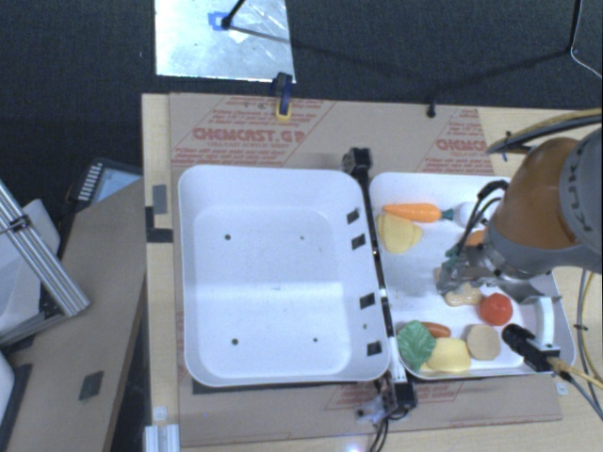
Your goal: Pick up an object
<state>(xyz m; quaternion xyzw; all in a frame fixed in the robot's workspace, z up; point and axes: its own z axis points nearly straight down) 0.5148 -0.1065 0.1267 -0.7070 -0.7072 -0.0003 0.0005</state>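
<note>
1. On the surface (155,158), side by side: two shallow white bins, the left bin (273,271) and the right bin (415,271), with black clips along the wall between them.
2. Under both bins: a brown sheet (250,132) with red print.
3. Reaching in from the right, above the right bin: the grey arm (542,205), with a broad orange band above the wrist.
4. Low over the middle of the right bin, pointing down at the floor: the hand (459,276).
5. Grip of the hand: cannot tell, whether wide, narrow or closed on something.
6. Just below the hand, touching or nearly touching it, flat on the bin floor: a pale piece (463,297).
7. Just right of the pale piece, near the hand: a red ball (496,308).
8. At the far side of the right bin, lying crosswise: a carrot (412,212).
9. Right under the carrot, touching it: a yellow piece (399,234).
10. Along the near wall of the right bin, in a row from left to right: a green leaf (415,343), a yellow lump (450,356) and a tan disc (483,343), each touching the next.
11. Just behind the leaf and the lump: a small red-orange bit (436,330).
12. All of these things: in the right bin.
</note>
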